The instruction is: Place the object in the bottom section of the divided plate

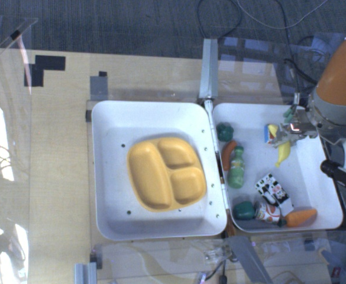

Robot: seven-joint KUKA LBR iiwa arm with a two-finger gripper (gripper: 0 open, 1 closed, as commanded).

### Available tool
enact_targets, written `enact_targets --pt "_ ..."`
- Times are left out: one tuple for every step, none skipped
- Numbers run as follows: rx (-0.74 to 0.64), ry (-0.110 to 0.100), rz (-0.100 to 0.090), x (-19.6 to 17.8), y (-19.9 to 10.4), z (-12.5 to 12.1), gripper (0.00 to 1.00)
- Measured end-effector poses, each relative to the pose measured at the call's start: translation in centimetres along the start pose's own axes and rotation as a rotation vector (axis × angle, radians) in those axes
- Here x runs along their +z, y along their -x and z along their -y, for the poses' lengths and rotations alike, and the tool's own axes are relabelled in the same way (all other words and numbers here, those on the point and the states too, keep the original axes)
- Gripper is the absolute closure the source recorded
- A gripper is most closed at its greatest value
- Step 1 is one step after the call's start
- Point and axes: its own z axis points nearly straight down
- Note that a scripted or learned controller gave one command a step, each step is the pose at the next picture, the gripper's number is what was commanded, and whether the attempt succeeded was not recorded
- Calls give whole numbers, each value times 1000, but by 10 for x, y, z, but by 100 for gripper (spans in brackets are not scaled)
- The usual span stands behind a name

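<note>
Hovering: gripper [291, 126] over right bin [332, 218], jaw state cannot tell | divided plate [167, 173] holds nothing | pick and placement both outstanding

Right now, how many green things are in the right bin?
3: a dark green lump at the top left of the right bin, a green bottle just below it along the left side, and another dark green lump near the bottom left. Clutter may hide more.

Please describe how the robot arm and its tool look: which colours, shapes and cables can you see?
The arm is bulky and rounded, with a broad orange band above a grey wrist section. The tool is small, metallic grey, with tiny green and red spots on it. Thin black cables loop across the floor behind it.
</note>
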Motion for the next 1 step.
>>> enact_targets --pt "281 -2 0 24 -50 -84 100"
